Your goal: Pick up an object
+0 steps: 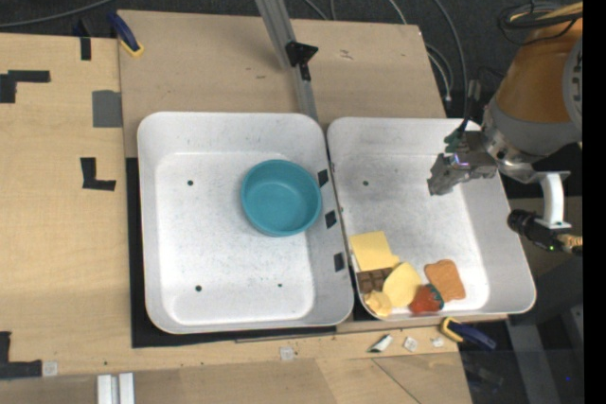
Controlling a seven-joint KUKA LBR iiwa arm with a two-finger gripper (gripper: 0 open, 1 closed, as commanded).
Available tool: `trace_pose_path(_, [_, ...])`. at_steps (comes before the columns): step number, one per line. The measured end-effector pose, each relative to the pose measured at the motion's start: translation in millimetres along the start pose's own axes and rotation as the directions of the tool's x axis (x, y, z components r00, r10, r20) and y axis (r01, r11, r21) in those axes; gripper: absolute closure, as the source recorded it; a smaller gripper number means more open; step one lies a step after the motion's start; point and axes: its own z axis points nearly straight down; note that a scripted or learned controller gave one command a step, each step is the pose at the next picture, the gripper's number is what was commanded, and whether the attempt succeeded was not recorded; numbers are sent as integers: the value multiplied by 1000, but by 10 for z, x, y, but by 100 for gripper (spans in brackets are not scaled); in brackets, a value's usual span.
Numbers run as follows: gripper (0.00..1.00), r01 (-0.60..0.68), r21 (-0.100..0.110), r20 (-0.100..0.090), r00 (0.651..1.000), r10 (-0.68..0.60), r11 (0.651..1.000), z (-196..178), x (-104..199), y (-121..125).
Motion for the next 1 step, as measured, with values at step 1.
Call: trace_pose_path(1, [100,2,-1,0,1000,-2,1000,36,629,45])
